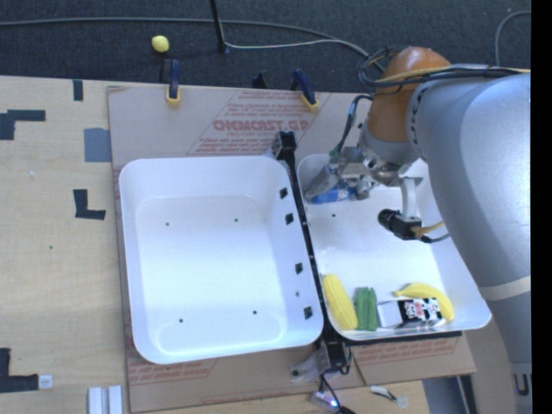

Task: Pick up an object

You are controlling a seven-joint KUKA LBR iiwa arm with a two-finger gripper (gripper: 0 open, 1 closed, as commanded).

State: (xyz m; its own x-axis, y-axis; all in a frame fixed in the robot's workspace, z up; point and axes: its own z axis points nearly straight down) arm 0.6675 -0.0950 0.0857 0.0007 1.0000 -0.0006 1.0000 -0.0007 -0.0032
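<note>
The desk carries 2 shallow white bins side by side; the left bin [207,257] has nothing in it, and the right bin [379,257] holds all the candidate objects. The gripper [338,184] sits at the far end of the right bin, close to the divider between the bins; a small blue object [328,196] lies directly at the fingers, and whether it is clamped between them or merely resting on the bin floor beneath them cannot be determined from this view; the degree of opening of the fingers likewise cannot be determined, since the wrist housing and cabling mask the tips. At the near end of the right bin, 4 objects lie in a row against the front wall: a yellow corn cob [339,301] nearest the divider, a green pod-shaped object [366,308] just beside it, a black-and-white box [416,310], and a yellow banana [426,294] touching the top of that box. The relation that governs the next move: the blue object is at the fingers, while the row of 4 lies well apart from them, toward the camera along the bin's long axis; the cob and the green object both run lengthwise along that same axis. Judgement: the blue object is the probable target; a lift would confirm or refute the grasp; the risk is a slip against the nearby divider wall.
</note>
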